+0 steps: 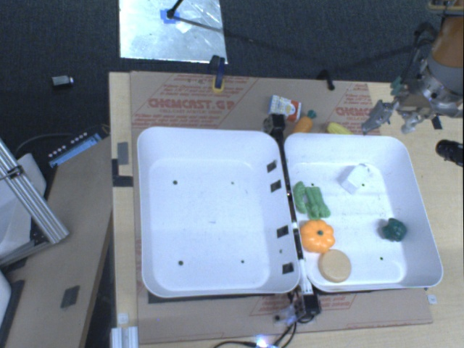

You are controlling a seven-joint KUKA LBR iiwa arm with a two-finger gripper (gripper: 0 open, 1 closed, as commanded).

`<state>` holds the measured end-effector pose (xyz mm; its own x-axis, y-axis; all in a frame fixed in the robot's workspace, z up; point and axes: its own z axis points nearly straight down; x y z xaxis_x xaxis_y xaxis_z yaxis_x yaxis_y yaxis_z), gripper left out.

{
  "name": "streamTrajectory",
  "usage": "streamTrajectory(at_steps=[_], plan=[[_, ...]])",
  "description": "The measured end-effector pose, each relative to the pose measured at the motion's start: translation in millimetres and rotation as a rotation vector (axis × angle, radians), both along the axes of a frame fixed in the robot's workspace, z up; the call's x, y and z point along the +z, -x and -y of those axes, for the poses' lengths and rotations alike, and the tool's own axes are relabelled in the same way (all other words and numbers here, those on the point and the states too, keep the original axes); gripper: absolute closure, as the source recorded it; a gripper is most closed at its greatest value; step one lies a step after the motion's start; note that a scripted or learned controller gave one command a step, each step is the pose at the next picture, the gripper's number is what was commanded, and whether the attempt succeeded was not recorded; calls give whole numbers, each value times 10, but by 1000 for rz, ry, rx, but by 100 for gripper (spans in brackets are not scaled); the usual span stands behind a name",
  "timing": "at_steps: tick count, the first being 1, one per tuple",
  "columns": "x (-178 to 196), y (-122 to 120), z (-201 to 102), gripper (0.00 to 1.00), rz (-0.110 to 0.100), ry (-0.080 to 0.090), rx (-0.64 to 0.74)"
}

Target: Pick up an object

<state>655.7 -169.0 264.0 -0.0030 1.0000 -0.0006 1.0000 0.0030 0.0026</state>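
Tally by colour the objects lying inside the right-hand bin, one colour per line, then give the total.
White: 1, the white block
Green: 2, the green pea pods and the dark green piece
Orange: 1, the orange pumpkin
Tan: 1, the tan disc
Total: 5

Two bins sit side by side on the bench (123,216). The right bin (417,194) holds a block (354,178) toward its back, a pumpkin (317,235) just before a pea pod (311,200) along its left wall, and a disc (335,265) at the front. The tool (391,118) hangs over the back right rim.
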Motion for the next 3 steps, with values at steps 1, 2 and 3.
streamTrajectory(at_steps=[1, 2, 3], plan=[[116, -9, 0, 100, 4, 1, 3], [62, 389, -238, 100, -4, -1, 2], [-128, 1042, -444, 100, -7, -2, -3]])
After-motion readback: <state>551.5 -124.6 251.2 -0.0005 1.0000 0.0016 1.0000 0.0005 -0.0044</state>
